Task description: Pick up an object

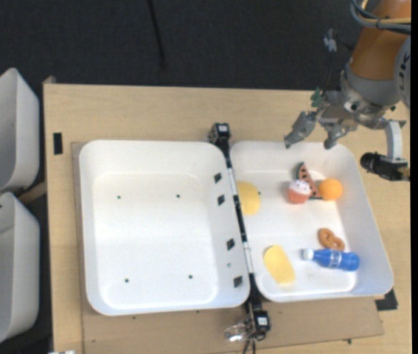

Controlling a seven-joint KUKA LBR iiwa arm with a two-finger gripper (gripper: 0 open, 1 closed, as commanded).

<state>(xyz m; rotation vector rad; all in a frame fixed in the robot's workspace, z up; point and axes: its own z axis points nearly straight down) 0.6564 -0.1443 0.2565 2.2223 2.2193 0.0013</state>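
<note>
Objects for picking all lie in the right bin (374, 227) on the worktop (150, 113). Nearest are a yellow oblong piece (279, 264) by the divider and a small blue bottle (332, 259) lying on its side to its right; just beyond the bottle sits a brown pretzel-like piece (330, 237). Farther in are a yellow half-round (248, 197) against the divider, a cupcake-like toy (300, 190), a watermelon-slice toy (302, 172) and an orange ball (330, 189). All look light and rigid; the ball would likely roll, the bottle slip. The yellow oblong piece seems the easiest grasp, taken across its short width. At the far edge hovers the gripper (313, 134), its fingers spread open and holding nothing. The left bin (91, 220) lies beside.
</note>
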